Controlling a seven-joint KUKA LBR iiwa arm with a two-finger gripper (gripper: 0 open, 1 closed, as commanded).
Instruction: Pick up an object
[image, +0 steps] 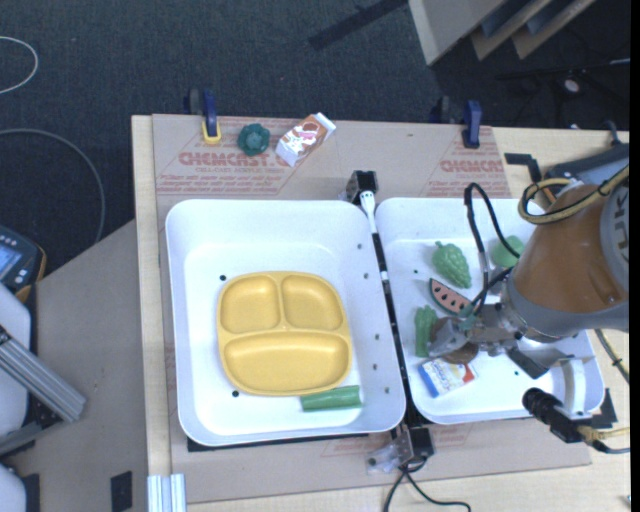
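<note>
The likeliest target was the dark green piece (425, 328), which lay in the right bin (500, 408) just beside the gripper (456, 340), on the side facing the left bin (190, 300). Its long axis ran roughly from the bench's near edge toward its far edge, so it lay alongside the gripper, not under it. The gripper's tip was low over the bin floor, but its lower end was lost in dark, brownish clutter. Whether it was open or closed could not be told, and nothing could be seen held in it.

Beyond the gripper, toward the far edge, lay the watermelon slice (446, 297), close by, and further on the same way a paler green leafy toy (452, 264). On the near side, just below the tip, lay a small printed packet (446, 377). By my reading, a short sideways shift toward the left bin was needed before any closing could catch the green piece.
</note>
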